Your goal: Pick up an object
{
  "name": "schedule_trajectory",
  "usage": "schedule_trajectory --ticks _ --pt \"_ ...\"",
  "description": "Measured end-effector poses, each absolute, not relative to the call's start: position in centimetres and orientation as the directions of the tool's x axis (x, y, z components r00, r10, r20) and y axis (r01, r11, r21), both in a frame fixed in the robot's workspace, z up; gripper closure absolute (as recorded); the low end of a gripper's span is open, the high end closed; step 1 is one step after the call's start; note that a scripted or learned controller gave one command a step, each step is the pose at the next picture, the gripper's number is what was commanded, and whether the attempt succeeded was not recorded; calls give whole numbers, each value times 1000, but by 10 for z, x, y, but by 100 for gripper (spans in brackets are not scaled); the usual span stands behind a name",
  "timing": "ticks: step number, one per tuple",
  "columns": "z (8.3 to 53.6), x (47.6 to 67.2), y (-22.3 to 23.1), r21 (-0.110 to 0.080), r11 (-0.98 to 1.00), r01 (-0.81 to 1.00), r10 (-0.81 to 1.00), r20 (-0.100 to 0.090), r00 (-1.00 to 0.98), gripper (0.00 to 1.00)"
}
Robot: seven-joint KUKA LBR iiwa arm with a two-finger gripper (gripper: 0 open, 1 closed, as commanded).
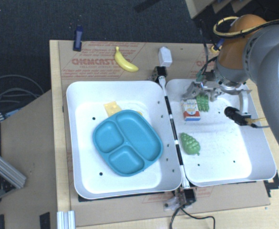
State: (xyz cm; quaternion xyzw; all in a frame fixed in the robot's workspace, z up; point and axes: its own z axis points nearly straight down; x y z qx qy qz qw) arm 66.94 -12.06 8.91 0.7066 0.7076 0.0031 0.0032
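Blue tray (126, 141) fills left bin; tool (202, 92), grip state unclear, hovers over small carton (191, 111).

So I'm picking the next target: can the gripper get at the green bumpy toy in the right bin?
Probably yes. The green bumpy toy lies alone on the right bin's floor, nothing on or against it, and the gripper hovers nearby over the same bin.

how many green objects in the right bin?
2. A bumpy green plastic grape bunch lies near the right bin's left wall. A green ridged toy sits at the back, beside the small red-white-blue carton, under the pincer. The arm may hide others.
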Motion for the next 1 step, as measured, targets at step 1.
schedule_trajectory --ticks 1 --pt "101 671 -121 16 2 1000 1000 -4 -2 100"
